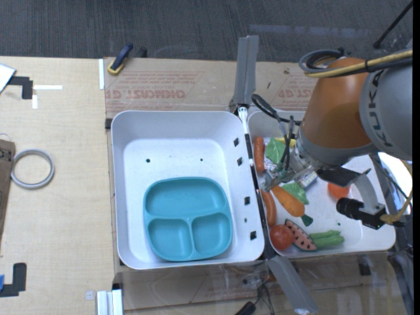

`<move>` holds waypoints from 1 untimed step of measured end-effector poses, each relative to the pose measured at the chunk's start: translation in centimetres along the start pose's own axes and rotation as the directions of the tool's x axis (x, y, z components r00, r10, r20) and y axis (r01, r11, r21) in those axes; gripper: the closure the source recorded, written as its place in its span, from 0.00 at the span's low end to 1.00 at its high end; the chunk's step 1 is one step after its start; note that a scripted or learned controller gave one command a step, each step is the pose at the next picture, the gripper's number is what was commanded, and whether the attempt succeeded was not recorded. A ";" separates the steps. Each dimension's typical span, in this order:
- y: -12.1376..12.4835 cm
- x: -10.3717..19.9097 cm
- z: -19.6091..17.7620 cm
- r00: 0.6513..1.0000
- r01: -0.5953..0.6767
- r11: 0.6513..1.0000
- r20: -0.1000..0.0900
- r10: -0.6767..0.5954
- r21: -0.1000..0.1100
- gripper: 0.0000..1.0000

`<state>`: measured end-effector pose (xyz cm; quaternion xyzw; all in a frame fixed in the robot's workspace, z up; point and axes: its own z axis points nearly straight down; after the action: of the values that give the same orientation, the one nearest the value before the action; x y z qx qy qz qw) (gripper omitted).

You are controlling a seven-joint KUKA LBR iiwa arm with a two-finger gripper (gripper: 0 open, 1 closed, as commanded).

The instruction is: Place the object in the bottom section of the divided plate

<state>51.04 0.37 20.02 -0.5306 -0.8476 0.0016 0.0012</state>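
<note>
My target, the turquoise plastic divided plate (189,217), sits in the left white bin (125,176). In the right white bin (387,241) I hang the gripper (283,170) over the orange toy carrot (289,201); finger state I cannot tell. I'd descend squarely across the carrot's width before closing.

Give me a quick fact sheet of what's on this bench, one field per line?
Left bin: holds a teal divided plate, with nothing on it
Right bin: toy food, including a carrot, tomato, watermelon slice
Arm: over the right bin
Gripper: low among the toy food; grip unclear
Bench, left side: a tape ring
</note>
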 end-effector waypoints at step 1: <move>3.4 6.5 1.3 0.997 -0.073 0.997 0.000 0.073 0.003 1.00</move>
<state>51.27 7.74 18.74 -0.5612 -0.8277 0.0030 0.0018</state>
